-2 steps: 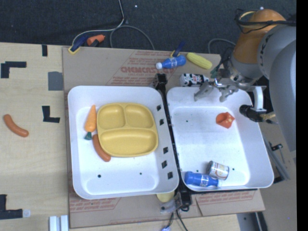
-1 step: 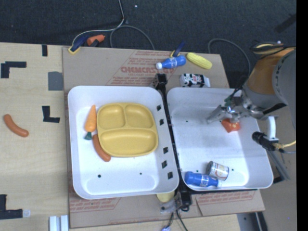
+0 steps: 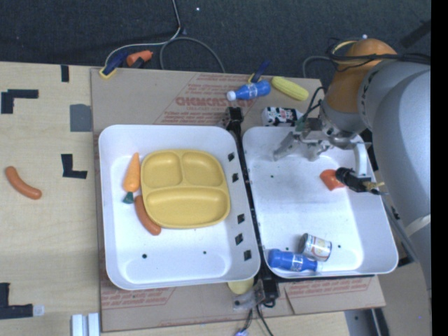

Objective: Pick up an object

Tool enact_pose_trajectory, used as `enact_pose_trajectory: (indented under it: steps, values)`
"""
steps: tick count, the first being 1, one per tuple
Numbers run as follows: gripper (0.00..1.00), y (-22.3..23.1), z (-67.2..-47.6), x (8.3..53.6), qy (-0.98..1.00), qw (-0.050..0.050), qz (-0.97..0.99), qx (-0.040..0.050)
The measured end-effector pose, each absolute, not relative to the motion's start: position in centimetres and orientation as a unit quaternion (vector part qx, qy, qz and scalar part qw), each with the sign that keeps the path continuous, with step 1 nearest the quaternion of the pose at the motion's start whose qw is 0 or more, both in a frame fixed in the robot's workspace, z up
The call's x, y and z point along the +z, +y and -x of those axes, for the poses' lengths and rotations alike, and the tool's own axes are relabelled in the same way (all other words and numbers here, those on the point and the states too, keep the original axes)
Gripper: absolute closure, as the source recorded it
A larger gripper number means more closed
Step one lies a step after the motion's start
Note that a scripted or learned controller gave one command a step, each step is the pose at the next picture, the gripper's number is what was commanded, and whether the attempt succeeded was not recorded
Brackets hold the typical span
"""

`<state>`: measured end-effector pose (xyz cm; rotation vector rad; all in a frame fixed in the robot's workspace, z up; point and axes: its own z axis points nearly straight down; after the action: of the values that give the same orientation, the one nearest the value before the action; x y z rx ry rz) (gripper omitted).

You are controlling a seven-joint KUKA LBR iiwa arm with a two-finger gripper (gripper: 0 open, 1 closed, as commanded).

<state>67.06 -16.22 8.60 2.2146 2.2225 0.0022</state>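
Counter (image 3: 42,257) of pale wood, marked with black tape pieces along the left of the frame. Dark carpet-like floor across the top of the frame. Brown cardboard sheet (image 3: 189,103) with red print laid under both bins.

Left bin (image 3: 168,264), centre of frame: yellow divided plate (image 3: 185,187) lying flat, orange carrot (image 3: 131,172) touching the plate's left edge, sausage (image 3: 147,215) just below the carrot, against the plate's lower left.

Right bin (image 3: 301,201), centre right: orange-red object (image 3: 331,179) near the right wall, small silver can (image 3: 316,246) on its side at lower right, blue bottle (image 3: 292,260) lying just beside the can toward the bottom wall.

Outside the bins: second sausage (image 3: 23,183) on the counter at far left; yellow-and-orange clamp (image 3: 126,61) at the cardboard's upper left corner; blue-and-white bottle (image 3: 248,92) and yellow banana-like item (image 3: 289,87) on the cardboard above the right bin; black-and-white item (image 3: 278,116) just below them.

Grey arm entering from the right, orange band at upper right. Pincer (image 3: 302,145) low over the upper part of the right bin, to the upper left of the orange-red object and apart from it. Spread or pressed together: cannot tell. Nothing visibly pinched.
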Motion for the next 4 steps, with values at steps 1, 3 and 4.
enact_pose_trajectory:
  steps: [1,3,4]
  values:
    - [0.0,-22.5,-60.5,8.8,0.706,0.003,-0.708,0.0017]
    - [0.0,-22.4,-52.7,8.8,0.707,0.005,-0.707,0.0022]
    - [1.0,-22.6,-52.8,9.8,0.707,0.006,-0.707,0.001]
